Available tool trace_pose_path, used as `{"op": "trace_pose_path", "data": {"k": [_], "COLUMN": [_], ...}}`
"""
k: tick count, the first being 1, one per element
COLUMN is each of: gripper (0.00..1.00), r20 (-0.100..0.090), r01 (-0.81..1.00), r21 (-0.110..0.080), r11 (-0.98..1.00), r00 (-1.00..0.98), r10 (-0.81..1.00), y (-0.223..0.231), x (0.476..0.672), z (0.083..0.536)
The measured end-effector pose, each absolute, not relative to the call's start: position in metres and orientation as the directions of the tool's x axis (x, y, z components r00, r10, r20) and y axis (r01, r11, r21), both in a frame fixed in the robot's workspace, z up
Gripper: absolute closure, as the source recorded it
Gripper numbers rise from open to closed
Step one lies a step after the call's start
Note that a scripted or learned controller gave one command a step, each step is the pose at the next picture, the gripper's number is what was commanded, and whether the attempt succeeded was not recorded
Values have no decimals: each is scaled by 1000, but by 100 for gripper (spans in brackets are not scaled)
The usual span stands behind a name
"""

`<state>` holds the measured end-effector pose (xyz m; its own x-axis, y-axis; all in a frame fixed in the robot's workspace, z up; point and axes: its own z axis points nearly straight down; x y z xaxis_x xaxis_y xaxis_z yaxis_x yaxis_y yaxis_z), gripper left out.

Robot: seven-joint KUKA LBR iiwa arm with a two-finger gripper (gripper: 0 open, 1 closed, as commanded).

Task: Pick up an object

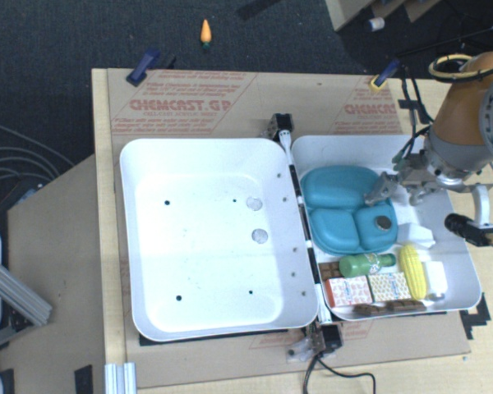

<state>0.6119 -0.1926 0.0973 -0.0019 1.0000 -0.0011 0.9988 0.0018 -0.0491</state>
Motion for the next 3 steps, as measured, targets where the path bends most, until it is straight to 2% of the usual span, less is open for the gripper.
{"op": "trace_pose_path", "data": {"k": [1,2,3], "gripper": [0,0,0], "r20": [-5,4,-8], "r01": [1000,1000,1000], "r21": [-11,-11,-7], "r11": [0,3,-1], "r00": [0,-3,1], "r10": [1000,1000,1000], "y": [-190,-213,-179], "x": [666,667,665], "z": [91,91,92]}}
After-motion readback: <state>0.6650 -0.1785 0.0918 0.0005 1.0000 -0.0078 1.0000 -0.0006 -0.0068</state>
